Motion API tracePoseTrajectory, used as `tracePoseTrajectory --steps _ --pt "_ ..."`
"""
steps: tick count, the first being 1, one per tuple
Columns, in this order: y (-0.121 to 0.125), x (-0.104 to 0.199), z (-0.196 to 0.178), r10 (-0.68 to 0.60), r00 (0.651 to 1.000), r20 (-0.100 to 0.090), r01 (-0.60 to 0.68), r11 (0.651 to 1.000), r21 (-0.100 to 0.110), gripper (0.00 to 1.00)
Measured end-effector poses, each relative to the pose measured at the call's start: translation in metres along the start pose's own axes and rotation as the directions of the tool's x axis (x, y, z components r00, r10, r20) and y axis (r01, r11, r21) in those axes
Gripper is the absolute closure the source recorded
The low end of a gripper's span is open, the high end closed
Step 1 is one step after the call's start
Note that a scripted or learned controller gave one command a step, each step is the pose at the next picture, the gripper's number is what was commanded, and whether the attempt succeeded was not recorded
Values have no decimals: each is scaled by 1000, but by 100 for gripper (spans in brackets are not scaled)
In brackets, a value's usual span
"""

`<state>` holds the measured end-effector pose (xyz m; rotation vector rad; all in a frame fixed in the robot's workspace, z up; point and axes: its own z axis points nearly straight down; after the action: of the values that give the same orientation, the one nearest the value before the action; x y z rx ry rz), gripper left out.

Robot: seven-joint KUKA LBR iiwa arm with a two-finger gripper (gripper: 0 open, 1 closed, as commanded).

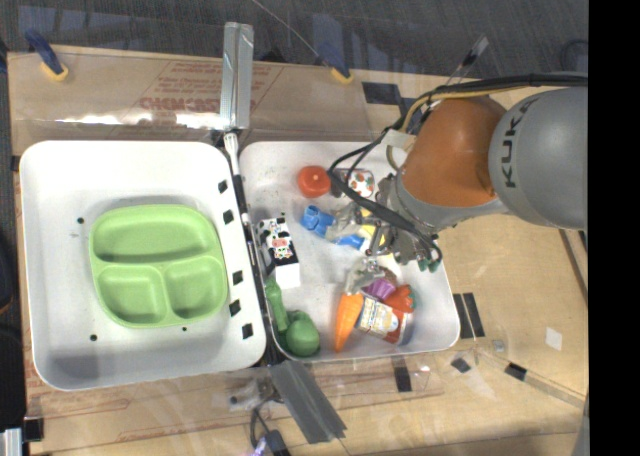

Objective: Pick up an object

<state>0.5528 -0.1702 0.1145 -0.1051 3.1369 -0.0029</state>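
Your arm (500, 159) reaches in from the right over the right bin (440, 289), its orange band sitting above the middle of that bin, with black cables looping around the wrist. The claw (385, 262) hangs low among the clutter near the bin's centre, and you cannot tell from this view whether it is apart or together, because the wrist and cables cover it; nothing is visibly held. Directly beneath and in front of it lies a small pouch (383, 314) with a purple top and red side, and touching its left edge is an orange carrot-shaped toy (345, 319) pointing toward the bin's near wall. To the left of the claw you have a blue piece (318, 218), and beyond that a red round object (313, 181) near the far wall. Along the bin's left wall a black-and-white patterned box (277, 240) lies just above a white block (288, 274), and a green toy (296, 332) sits in the near left corner. The left bin (60, 244) holds a green divided tray (157, 264), well apart from the arm. Both bins rest side by side on the counter (520, 334).
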Motion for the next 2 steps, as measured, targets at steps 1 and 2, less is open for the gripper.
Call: tracePoseTrajectory --steps 1,2 --pt "42 -42 23 62 998 -2 -62 998 -4 0" --pt "54 55 23 107 994 -2 -107 994 -2 0"
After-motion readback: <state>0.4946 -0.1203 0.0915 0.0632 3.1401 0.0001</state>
